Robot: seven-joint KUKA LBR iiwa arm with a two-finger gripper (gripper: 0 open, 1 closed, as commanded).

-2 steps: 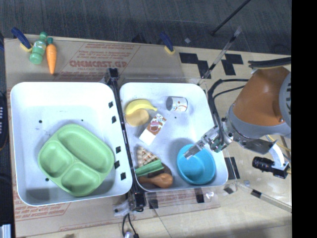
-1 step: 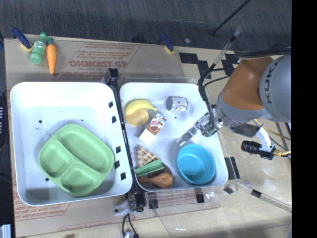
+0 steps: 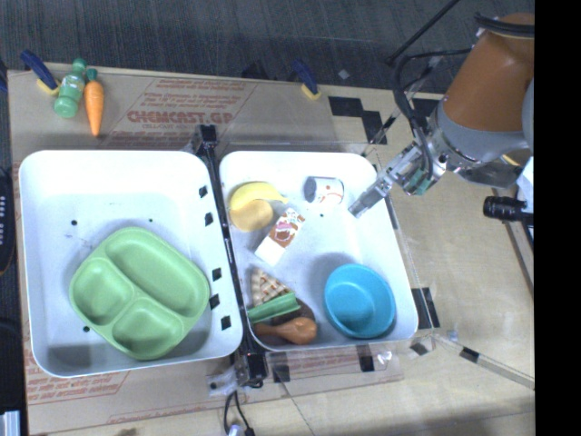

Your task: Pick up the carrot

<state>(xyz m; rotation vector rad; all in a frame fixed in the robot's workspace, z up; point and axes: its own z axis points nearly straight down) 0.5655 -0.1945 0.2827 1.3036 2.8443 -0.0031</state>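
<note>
The carrot, orange with a green top, lies on the cardboard bench behind the left bin, outside both bins, close to the far left corner. My gripper hangs over the right bin's far right edge, pointing down and to the left, far to the right of the carrot. Nothing shows in its grasp. The grey arm with its orange band reaches in from the right.
A green bottle lies touching the carrot's left side. The left bin holds a green divided plate. In the right bin are a yellow fruit, a small can, a carton, a blue bowl and several toy foods.
</note>
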